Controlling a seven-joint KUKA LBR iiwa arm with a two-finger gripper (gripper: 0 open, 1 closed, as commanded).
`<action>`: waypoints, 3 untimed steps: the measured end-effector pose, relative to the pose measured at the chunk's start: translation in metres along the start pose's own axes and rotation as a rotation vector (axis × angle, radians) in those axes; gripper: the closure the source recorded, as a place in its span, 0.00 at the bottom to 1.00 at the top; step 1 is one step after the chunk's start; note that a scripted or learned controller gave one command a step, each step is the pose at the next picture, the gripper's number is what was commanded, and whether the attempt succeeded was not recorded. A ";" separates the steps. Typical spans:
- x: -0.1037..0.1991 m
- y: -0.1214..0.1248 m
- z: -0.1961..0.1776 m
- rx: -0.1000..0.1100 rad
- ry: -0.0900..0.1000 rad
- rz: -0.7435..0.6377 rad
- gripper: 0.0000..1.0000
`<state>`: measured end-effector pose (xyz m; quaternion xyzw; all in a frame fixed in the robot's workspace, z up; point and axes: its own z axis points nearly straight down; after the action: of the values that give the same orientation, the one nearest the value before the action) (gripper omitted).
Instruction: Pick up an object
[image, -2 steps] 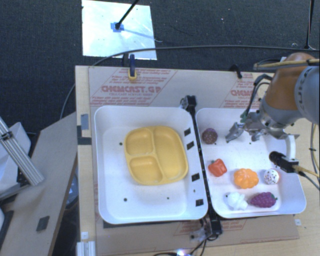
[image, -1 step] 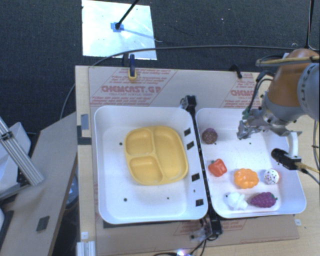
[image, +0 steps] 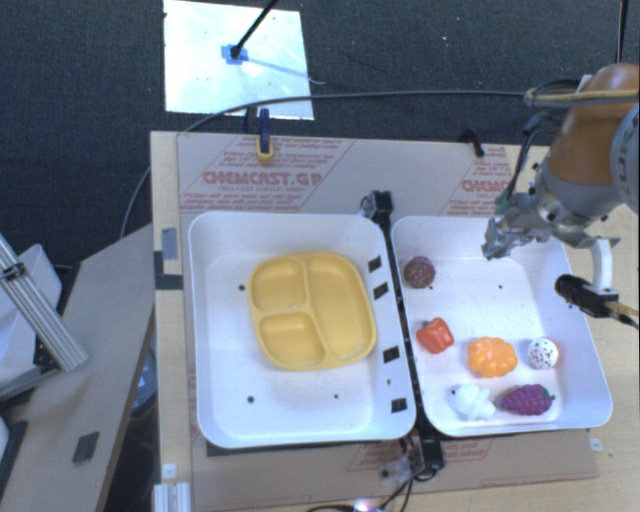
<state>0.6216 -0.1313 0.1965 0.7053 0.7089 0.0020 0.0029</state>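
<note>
A grey robot arm with an orange band reached in from the right, its gripper hanging over the far edge of the right bin. Whether it was apart or together could not be told, and nothing showed in its grasp. In that bin lay a dark red ball, a red pepper, an orange pumpkin, a spotted white ball, purple grapes and a white toy. The left bin held a yellow divided tray.
</note>
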 end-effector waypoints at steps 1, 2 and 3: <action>0.000 0.002 -0.054 0.000 0.000 -0.001 1.00; 0.045 0.005 -0.057 0.004 0.002 -0.004 1.00; 0.103 0.004 -0.043 0.006 0.002 -0.004 1.00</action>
<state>0.6244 -0.0287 0.2397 0.7039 0.7103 0.0009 0.0000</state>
